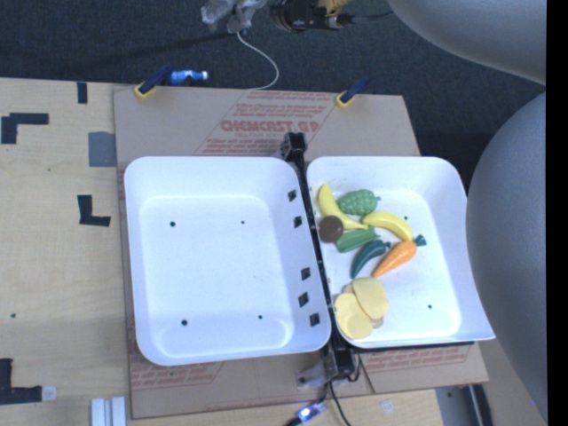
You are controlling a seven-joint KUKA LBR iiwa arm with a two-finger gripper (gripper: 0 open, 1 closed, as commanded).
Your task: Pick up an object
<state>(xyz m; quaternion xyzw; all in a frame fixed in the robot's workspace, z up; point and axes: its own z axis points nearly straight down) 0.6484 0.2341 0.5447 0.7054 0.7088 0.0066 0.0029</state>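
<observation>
1. Illumination: even, diffuse, from overhead; overall level moderate.
2. Glare: the white bins (213,264) read brightest, nearly washed out on their floors.
3. Shadows: soft, short, beneath the toy food (368,247).
4. Focus: the grey arm (515,238) at 3 o'clock is blurred; the centre is sharp.

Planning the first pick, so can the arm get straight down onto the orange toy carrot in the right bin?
Probably yes: the orange toy carrot lies uncovered on top, though a dark green toy vegetable touches its left side.

The right bin (444,185) holds two bananas (327,204), a green leafy piece (358,202), a carrot (396,256), a cucumber (366,257) and pale slices (362,307), beside the left bin (142,238).
</observation>
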